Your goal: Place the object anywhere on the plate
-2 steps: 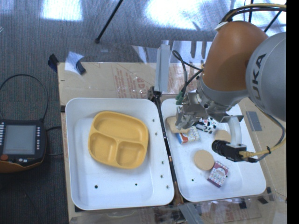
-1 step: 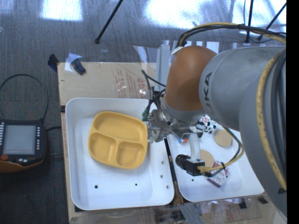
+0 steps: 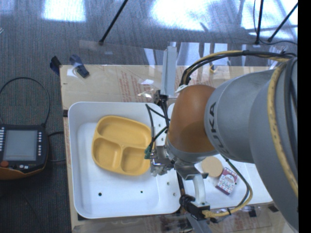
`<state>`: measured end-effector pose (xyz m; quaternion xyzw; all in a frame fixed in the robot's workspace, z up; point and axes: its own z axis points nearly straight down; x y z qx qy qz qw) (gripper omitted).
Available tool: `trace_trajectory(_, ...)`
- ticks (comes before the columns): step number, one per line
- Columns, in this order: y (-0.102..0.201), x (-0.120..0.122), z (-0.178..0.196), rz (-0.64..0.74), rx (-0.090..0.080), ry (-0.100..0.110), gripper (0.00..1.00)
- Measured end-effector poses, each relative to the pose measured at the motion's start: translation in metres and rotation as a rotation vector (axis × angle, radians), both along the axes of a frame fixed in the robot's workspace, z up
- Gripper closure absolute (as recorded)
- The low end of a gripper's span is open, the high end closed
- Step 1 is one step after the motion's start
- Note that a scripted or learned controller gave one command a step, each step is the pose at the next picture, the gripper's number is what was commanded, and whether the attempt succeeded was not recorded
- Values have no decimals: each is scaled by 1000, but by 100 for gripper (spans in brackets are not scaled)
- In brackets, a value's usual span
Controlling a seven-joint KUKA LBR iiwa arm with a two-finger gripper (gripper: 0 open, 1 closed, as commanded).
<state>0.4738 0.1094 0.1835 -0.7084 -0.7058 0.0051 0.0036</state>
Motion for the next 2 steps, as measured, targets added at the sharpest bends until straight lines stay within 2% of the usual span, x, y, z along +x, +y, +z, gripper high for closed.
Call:
trace_trajectory(1,-22,46,1,1,0,-5,100)
trace_trajectory(2,-109,90,92,-3,0,-16,100)
